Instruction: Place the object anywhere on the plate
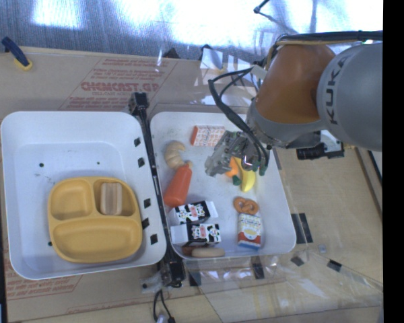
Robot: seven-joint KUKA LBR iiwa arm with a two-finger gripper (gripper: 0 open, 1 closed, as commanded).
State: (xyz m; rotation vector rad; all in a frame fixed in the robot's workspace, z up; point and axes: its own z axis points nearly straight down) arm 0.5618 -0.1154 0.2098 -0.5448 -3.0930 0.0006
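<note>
Gripper [230, 159]: low in the right bin [277, 200], at a small yellow, orange and green cluster [245, 175]; how it stands, or whether it has hold of anything, cannot be told.
Orange bottle [178, 185]: just left of the gripper, lying tilted.
Pretzel [246, 205]: just below the gripper.
Yellow plate [93, 219]: well left of the gripper, in the left bin [27, 140], a tan piece [110, 198] in its upper-right compartment.

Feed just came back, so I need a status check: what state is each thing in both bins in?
Yellow plate: flat in left bin, a tan piece in its top-right compartment.
Gripper: low over right bin, above the banana.
Banana: lying under gripper.
Orange bottle: lying tilted.
Milk cartons: lying side by side.
Pretzel: flat.
Juice box: lying flat.
</note>
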